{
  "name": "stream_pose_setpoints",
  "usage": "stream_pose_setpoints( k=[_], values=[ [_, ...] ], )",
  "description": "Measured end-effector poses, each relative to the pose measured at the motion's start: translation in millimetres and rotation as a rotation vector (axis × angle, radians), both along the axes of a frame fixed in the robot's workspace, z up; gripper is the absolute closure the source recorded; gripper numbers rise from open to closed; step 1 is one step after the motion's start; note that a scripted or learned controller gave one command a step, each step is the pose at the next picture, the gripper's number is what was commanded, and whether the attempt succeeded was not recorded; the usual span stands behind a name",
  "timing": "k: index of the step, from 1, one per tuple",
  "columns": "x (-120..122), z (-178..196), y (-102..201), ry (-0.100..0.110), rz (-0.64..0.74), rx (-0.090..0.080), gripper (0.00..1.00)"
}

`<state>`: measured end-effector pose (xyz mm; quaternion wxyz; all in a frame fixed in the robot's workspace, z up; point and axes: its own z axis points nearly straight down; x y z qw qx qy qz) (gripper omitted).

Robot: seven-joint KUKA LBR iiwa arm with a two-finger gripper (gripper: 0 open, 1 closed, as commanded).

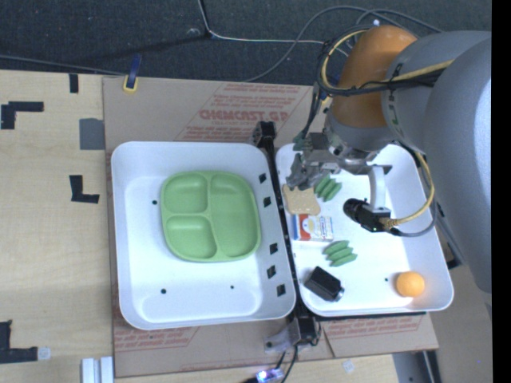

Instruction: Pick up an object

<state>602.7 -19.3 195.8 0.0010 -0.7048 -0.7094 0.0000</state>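
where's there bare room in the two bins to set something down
Left bin: a white strip of floor all round the green divided plate, widest along its near edge. Right bin: bare floor between the green pods and the orange ball. Crowded along its left side, around the gripper, small carton and black block.

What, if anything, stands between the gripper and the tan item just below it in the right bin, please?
Nothing visible does. The gripper hangs directly over the tan item, with no object between them. The green pea pod lies just to the side, and the small carton sits below.
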Motion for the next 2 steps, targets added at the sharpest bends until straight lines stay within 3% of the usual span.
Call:
stream_pose_setpoints(
  k=[2],
  values=[
    [33, 16, 110, -0.002, 0.001, 0.001, 1.0]
  ],
)
